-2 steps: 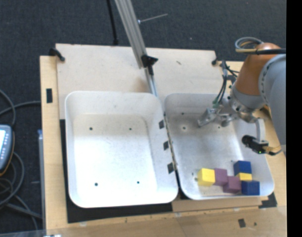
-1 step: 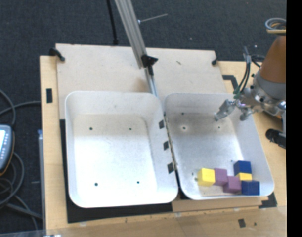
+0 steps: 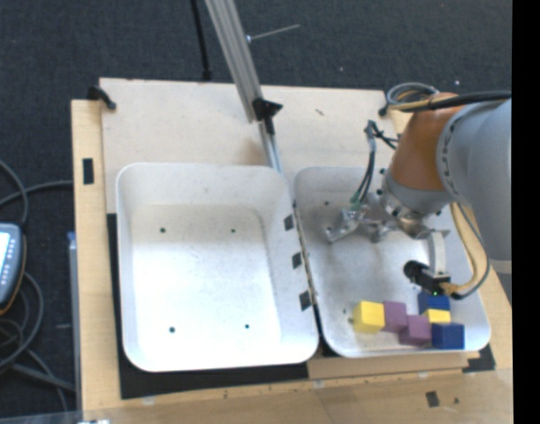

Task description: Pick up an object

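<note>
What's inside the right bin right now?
Right bin holds a yellow block, two purple blocks and blue blocks near its front edge. The arm covers the bin's far right part.

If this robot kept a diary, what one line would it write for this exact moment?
gripper: over right bin, nothing seen held | blocks: clustered at that bin's near right corner | left bin: beside it

blocks [image 3: 409,321] crowded at right bin's [image 3: 327,193] near wall
</note>
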Available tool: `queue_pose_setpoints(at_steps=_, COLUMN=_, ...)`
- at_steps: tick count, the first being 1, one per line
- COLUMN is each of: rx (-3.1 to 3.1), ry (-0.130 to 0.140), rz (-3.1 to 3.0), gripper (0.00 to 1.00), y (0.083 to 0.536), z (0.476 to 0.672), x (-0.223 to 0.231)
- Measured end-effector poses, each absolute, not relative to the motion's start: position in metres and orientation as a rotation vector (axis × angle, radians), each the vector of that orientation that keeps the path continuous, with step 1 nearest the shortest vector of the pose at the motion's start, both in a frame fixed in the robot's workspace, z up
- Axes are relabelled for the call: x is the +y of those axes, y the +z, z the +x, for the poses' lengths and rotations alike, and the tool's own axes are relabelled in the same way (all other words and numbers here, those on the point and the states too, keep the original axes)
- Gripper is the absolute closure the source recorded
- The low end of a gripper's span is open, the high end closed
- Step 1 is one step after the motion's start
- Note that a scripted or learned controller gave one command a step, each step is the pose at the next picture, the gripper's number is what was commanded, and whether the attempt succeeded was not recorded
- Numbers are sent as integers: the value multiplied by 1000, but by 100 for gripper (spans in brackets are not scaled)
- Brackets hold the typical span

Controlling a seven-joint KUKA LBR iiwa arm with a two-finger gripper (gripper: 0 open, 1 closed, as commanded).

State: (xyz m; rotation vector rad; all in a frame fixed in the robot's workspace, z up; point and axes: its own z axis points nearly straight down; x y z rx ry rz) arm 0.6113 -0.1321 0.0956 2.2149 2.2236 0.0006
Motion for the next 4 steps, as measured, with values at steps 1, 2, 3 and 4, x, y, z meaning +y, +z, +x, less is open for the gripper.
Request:
queue_pose_setpoints(at_steps=1, rx=2216, ry=0, rz=2221, gripper=0, y=98, z=615, x=-173)
queue_pose_setpoints(at_steps=2, rx=2219, ry=4, rz=2211, gripper=0, y=99, z=674, x=-206)
queue_pose_setpoints(at_steps=3, rx=2231, ry=1, rz=2216, gripper=0, y=97, z=594, x=-118)
queue_pose_setpoints(at_steps=4, rx=2222, ry=4, rz=2212, gripper=0, y=98, z=653, x=-131)
